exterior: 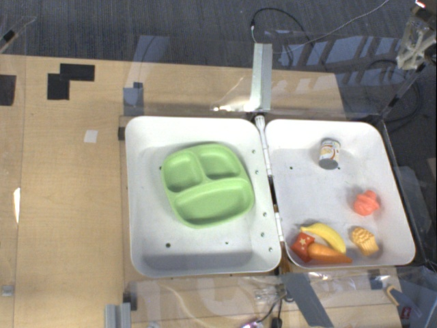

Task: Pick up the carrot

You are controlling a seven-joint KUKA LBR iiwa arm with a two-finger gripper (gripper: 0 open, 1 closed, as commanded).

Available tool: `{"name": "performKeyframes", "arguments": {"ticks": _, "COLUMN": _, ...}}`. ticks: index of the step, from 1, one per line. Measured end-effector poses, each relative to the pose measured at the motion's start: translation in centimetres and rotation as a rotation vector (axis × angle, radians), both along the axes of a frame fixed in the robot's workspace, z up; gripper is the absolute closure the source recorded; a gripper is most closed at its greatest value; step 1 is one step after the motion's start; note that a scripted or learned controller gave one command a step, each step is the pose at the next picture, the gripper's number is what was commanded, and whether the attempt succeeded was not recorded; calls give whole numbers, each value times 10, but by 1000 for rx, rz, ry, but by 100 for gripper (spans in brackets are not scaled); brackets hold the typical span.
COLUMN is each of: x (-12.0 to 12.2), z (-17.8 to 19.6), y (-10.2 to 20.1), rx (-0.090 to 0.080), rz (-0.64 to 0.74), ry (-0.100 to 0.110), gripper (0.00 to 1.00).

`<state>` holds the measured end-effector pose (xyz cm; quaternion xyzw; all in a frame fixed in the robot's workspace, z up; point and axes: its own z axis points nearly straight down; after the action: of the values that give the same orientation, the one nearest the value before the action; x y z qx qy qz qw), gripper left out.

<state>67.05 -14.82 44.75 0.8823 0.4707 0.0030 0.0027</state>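
Note:
The carrot [329,254] is a small orange piece lying flat at the front edge of the right bin [300,149]. It touches a red fruit [300,244] on its left, and a yellow banana [325,236] lies just behind it. A pale, blurred shape at the top right corner, well beyond the bin's far right corner, looks like my gripper [414,44]. It is far from the carrot and nothing is seen held in it.
The right bin also holds a yellow corn-like piece [364,240], a pink-red lumpy toy [367,203] and a small tin [329,153] near the back. A green divided plate [207,184] lies in the left bin [147,244]. A ridge [268,176] separates the bins.

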Motion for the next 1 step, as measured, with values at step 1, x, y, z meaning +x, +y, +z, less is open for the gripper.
{"name": "performKeyframes", "arguments": {"ticks": 1, "x": -1, "z": -12, "y": -47, "rx": 3, "rz": -370, "ry": 4, "gripper": 100}}
